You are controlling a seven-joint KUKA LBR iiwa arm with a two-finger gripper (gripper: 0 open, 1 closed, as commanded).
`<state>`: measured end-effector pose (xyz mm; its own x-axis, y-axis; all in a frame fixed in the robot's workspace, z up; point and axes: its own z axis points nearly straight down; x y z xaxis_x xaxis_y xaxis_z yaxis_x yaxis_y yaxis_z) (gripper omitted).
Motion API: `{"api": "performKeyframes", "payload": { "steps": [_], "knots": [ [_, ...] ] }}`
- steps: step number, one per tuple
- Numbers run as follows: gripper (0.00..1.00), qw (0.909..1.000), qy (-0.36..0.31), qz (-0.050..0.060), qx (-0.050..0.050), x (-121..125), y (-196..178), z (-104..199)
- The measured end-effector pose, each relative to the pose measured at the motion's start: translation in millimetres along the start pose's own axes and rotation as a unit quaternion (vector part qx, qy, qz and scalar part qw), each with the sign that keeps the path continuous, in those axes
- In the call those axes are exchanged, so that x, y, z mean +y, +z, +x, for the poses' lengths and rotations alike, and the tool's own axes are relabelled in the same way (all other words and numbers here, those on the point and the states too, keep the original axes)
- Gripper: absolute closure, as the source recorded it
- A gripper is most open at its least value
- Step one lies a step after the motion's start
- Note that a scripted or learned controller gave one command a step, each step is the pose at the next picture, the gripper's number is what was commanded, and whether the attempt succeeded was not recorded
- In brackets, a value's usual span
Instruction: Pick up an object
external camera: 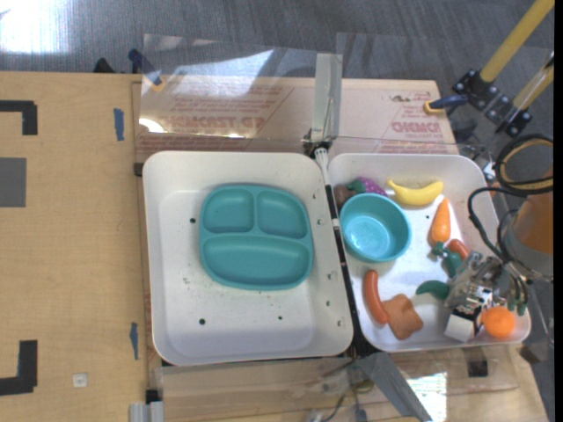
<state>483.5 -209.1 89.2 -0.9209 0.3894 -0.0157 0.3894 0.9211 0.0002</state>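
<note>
I see a teal plate centred in the left bin. The right bin holds a bowl, banana and sausage. My gripper sits low by its right edge beside an orange.

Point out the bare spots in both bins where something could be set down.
Left white bin: bare floor all around the teal divided plate, widest along the near edge. Right white bin: crowded; a small bare patch lies between the teal bowl, the red sausage and the gripper.
</note>
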Motion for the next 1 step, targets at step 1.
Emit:
{"api": "performKeyframes", "payload": {
  "steps": [1],
  "knots": [
    [0.00,1.0000,-0.001,-0.001,0.001,1.4,0.5,0.3]
  ]
}}
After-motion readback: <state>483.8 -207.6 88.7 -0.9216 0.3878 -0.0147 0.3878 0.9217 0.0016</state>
